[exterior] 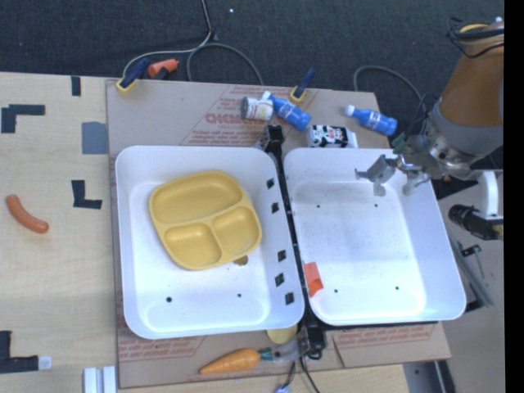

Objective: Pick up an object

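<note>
The left bin (131,244) is holding a yellow divided plate (205,218), sitting toward its 11 o'clock corner. The right bin (426,285) is carrying just a small orange tag (313,278) at its 8 o'clock edge. The gripper (391,177) is hovering at that bin's 1 o'clock corner, fingers spread and grasping nothing. A carrot (231,361) is lying outside, at the bench's 6 o'clock.
</note>
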`<state>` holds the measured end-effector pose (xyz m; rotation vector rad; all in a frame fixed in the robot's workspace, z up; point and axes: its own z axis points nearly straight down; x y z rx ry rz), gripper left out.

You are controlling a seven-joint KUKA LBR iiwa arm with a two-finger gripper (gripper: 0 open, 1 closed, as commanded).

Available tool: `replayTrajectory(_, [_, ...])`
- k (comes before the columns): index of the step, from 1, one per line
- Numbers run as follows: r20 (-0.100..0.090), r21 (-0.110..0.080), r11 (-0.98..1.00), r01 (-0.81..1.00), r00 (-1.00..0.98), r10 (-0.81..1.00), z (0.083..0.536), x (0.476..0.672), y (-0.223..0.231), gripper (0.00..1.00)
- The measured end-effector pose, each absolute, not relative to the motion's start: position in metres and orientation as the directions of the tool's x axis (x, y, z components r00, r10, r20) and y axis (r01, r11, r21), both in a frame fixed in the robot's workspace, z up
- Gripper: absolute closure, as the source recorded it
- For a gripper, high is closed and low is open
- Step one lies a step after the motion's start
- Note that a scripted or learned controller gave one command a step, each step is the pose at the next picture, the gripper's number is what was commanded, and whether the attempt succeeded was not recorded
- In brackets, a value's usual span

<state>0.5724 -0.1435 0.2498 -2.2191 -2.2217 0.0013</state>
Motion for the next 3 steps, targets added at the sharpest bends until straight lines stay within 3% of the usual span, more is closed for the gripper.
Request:
replayTrajectory(1, [0.001, -0.006, 0.003, 1.000, -0.003, 1.000, 0.083, 0.567, -0.103, 0.00])
replayTrajectory(2, [-0.002, 0.002, 0.002, 1.000, -0.002, 1.000, 0.086, 0.619, -0.095, 0.00])
replayTrajectory(3, [-0.001, 0.005, 0.003, 1.000, -0.003, 1.000, 0.086, 0.671, -0.115, 0.00])
